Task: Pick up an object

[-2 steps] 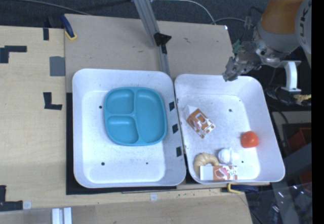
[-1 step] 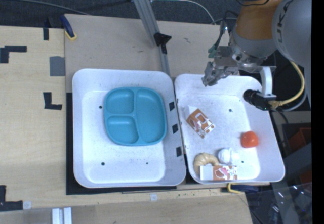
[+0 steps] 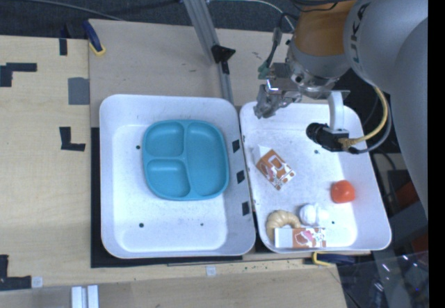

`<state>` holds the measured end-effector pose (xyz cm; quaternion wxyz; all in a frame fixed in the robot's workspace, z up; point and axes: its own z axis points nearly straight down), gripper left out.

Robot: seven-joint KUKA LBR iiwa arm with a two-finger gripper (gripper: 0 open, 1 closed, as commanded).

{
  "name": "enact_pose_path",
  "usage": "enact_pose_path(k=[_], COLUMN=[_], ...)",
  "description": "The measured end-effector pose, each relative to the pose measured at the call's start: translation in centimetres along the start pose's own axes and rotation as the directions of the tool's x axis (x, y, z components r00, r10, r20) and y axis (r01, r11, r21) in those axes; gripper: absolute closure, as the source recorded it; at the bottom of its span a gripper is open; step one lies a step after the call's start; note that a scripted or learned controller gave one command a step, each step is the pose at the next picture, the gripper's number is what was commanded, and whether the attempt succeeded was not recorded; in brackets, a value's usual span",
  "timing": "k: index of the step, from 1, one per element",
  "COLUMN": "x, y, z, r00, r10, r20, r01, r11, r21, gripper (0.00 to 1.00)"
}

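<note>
Down over the far-left corner of the right bin (image 3: 375,230) hangs the gripper (image 3: 268,106), low beneath the arm's (image 3: 389,28) orange band (image 3: 334,4). The fingers are small and dark against the white rim; whether they stand apart or together I cannot tell, and nothing shows between them.

In that right bin, the things lie scattered. An orange-and-white packet (image 3: 275,168) lies tilted toward the left wall, near the middle of that side, well apart from the gripper. A red ball (image 3: 342,192) sits alone toward the right wall. Along the near edge a little cluster: a tan croissant (image 3: 281,218) at the near-left, a white round thing (image 3: 309,213) just beside it on the right, and a flat carton (image 3: 301,237) with red print lying just in front of both, against the near wall. A black fitting (image 3: 327,136) with a yellow cable (image 3: 379,129) hangs from the arm over the far-right part of this bin.

Over to the left bin (image 3: 111,181): a teal divided plate (image 3: 185,159), three compartments, sits on the floor of the bin toward its far right, close to the wall shared with the right bin. It lies flat.

Both bins rest side by side, touching, on the wooden table (image 3: 42,195). A grey metal post (image 3: 198,11) slants up from the far edge, just behind the seam between the bins.
</note>
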<state>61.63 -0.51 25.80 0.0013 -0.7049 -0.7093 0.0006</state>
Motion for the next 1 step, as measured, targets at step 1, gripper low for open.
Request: enact_pose_path(k=[1], x=[4.89], y=[-0.08], z=[0.2], r00=[1.0], r10=[0.0], r20=[0.0], r01=[0.0], r11=[1.0], r21=[0.0], gripper=[1.0])
